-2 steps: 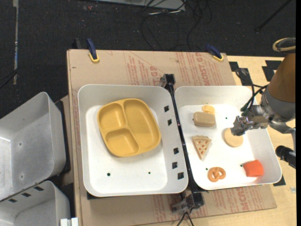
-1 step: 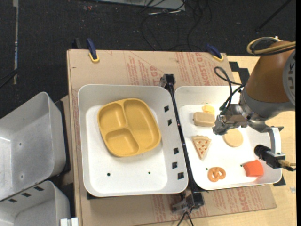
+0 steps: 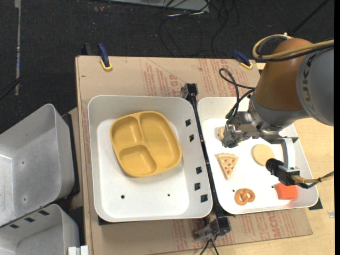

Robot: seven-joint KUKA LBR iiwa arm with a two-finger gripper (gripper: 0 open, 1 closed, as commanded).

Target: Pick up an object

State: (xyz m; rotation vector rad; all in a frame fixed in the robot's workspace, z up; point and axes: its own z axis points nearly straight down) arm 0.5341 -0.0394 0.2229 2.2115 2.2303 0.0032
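**Carefully: settle on one toy before closing in the right bin**

Clearly the nearest candidate is the small pale round piece (image 3: 221,133) at the far-left part of the right shallow white bin (image 3: 212,108), lying just beside the left edge of the two-finger gripper (image 3: 232,136). How wide the jaws stand, and whether anything sits between them, I cannot tell: the grey wrist hides them from above. Nearer in the same bin lie a triangular pizza-slice toy (image 3: 227,165), a round tan cookie-like disc (image 3: 262,154), a small brown pretzel toy (image 3: 244,196) and an orange block (image 3: 287,191), all apart from one another. To do this step well, I judge the tool should centre over a single piece, come straight down, and avoid the bin wall. The left white bin (image 3: 101,158) holds a yellow divided plastic plate (image 3: 144,142), well apart.
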